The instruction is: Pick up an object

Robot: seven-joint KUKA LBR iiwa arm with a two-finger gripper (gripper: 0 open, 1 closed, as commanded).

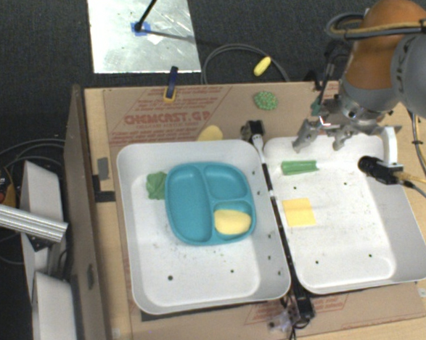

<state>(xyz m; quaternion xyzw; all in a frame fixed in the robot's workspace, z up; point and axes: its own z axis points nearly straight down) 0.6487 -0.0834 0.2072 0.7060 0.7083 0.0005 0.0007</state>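
Table (pixel 158 111) is lying under brown cardboard and carrying two shallow white bins side by side. Left bin (pixel 144 279) is holding a blue divided plate (pixel 193 203), with a yellow lump (pixel 232 221) sitting in the plate's lower right compartment and a green leafy piece (pixel 156 184) touching the plate's left edge. Right bin (pixel 364 257) is holding a flat yellow square (pixel 298 213) near its left wall and a green stick (pixel 299 167) lying flat just above the square, near the bin's top left corner.

Arm (pixel 379 52) is reaching in from the right, its orange band showing above the wrist, and is hanging over the top edge of the right bin. Hand (pixel 320 138) is sitting just above and to the right of the green stick; its two fingers are spread apart, with nothing between them. One fingertip (pixel 299 143) is close to the stick, but contact cannot be judged from this angle.

On the cardboard beyond the bins, a small green knobbly piece (pixel 266 100) and a pale yellow piece (pixel 210 134) are lying apart from each other.
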